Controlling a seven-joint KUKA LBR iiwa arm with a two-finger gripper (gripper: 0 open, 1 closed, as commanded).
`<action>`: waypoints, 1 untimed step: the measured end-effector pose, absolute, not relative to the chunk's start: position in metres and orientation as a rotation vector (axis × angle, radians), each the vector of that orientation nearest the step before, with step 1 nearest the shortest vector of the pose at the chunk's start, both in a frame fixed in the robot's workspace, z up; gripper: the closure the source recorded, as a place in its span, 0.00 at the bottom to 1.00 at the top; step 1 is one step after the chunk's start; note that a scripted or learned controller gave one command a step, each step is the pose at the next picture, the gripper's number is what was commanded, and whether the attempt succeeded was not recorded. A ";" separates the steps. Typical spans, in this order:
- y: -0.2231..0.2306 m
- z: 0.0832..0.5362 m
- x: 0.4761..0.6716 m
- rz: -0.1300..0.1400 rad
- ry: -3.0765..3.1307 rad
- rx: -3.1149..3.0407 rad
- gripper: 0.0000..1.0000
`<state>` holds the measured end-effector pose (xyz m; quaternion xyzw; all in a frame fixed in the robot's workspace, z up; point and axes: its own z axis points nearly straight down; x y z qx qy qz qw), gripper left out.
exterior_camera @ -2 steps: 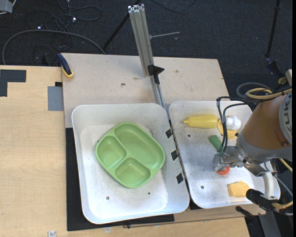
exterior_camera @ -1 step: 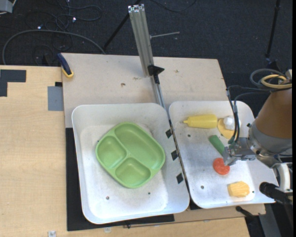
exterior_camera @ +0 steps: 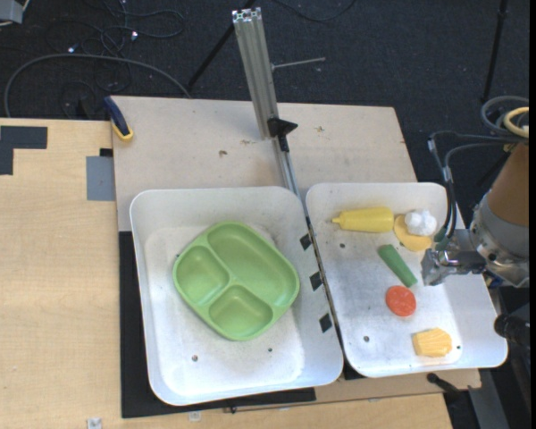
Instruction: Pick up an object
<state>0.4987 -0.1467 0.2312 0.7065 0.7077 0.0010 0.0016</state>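
Yellow block point(exterior_camera: 431, 341) lies nearest; the claw point(exterior_camera: 436, 264) blurs at the right bin's point(exterior_camera: 366, 351) edge, grip unreadable.

Two shallow white plastic bins are set side by side on the pale wooden bench point(exterior_camera: 339, 132), the left bin point(exterior_camera: 152, 347) holding a green three-compartment plastic tray point(exterior_camera: 236, 280) near its middle. In the right bin point(exterior_camera: 375, 351) a yellow squeeze bottle point(exterior_camera: 364, 220) is laid at the back, with a white ball point(exterior_camera: 420, 221) on a yellow dish point(exterior_camera: 414, 237) just to its right; a green stick point(exterior_camera: 397, 264) is placed before them, a red round piece point(exterior_camera: 400, 301) before that, and a yellow block point(exterior_camera: 431, 342) nearest the front. The metal two-finger gripper point(exterior_camera: 438, 264) is positioned over the right bin's right side, just right of the green stick, and an upright aluminium post point(exterior_camera: 255, 70) is mounted behind the bins.
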 end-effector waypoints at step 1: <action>-0.147 0.276 0.500 0.002 2.222 2.217 1.00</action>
